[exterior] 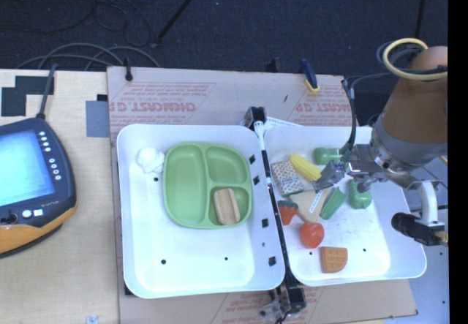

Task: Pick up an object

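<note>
The big cardboard sheet [219,99] under everything has red letters on it, seen upside down and backwards. They look like "CHEMCAST G.P.", but I am not sure.

On it sit 2 white bins. The left bin [183,264] holds a green plate [194,183] with 3 parts. A tan bread piece [226,206] lies in 1 part. A small white lump [150,160] sits by the plate.

The right bin [380,257] holds the toys. The arm [413,114] reaches in low over them, so I think it is at the grabbing step. The gripper [333,176] is just over a long green veggie [333,202], beside a yellow corn [305,167]. I cannot tell how wide it is, or if it has hold of anything.

Next it must close on 1 toy and lift straight up.

A red tomato [311,234] and an orange cracker [333,260] lie near the front.
</note>
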### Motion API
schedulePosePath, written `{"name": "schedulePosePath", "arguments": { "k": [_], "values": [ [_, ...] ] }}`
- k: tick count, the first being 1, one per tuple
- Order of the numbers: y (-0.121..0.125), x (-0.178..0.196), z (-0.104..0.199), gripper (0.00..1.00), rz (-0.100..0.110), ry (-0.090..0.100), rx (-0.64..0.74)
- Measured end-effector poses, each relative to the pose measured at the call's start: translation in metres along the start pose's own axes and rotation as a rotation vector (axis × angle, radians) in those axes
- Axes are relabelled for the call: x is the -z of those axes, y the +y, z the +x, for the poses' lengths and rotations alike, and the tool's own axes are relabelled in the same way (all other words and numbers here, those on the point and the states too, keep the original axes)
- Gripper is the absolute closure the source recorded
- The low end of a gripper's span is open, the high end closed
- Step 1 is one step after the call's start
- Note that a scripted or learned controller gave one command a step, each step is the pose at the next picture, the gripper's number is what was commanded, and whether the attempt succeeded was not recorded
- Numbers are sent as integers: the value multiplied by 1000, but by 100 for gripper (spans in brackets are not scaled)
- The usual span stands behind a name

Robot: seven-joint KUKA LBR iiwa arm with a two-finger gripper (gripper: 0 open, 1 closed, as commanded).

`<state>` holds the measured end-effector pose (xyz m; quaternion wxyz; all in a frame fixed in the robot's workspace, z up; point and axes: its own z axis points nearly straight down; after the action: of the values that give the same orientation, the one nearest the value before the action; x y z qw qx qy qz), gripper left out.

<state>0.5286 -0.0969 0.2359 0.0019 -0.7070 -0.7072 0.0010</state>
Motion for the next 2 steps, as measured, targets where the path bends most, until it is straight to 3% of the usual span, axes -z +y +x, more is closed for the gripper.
{"name": "schedulePosePath", "arguments": {
  "k": [1,2],
  "values": [
    [-53,211,37,0,-21,-1,3],
    [-53,212,37,100,-1,-3,5]
  ]
}}
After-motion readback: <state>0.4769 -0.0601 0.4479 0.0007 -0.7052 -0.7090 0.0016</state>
